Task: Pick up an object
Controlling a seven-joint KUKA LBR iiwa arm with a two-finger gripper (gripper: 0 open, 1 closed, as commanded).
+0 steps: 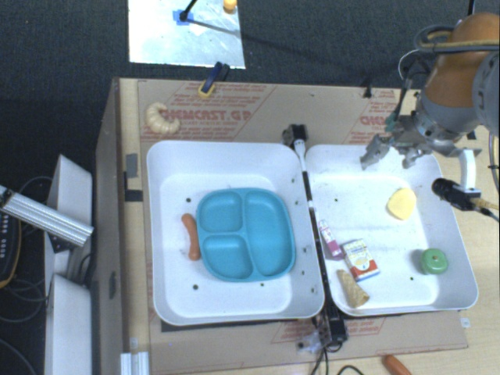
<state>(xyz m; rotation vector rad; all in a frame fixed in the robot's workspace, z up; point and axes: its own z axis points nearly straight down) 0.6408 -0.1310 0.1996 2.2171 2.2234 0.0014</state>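
Brown waffle-textured cone (352, 288), at the right white bin's (449, 233) near edge, lies farthest from the tool (391, 155). Pale yellow rounded wedge (401, 204): nearest item, just below the tool toward the camera, apart from it. Tool released, fingers spread, holding nothing.

I see the claw (392, 153) spread open over the far edge of the right white plastic bin (449, 241), holding nothing. Nearer than it in that bin lie a yellow wedge-shaped piece (401, 204), a green round knob (433, 261), a small red-and-white carton (362, 258), a pink tube (330, 239) and a tan cone (353, 287).
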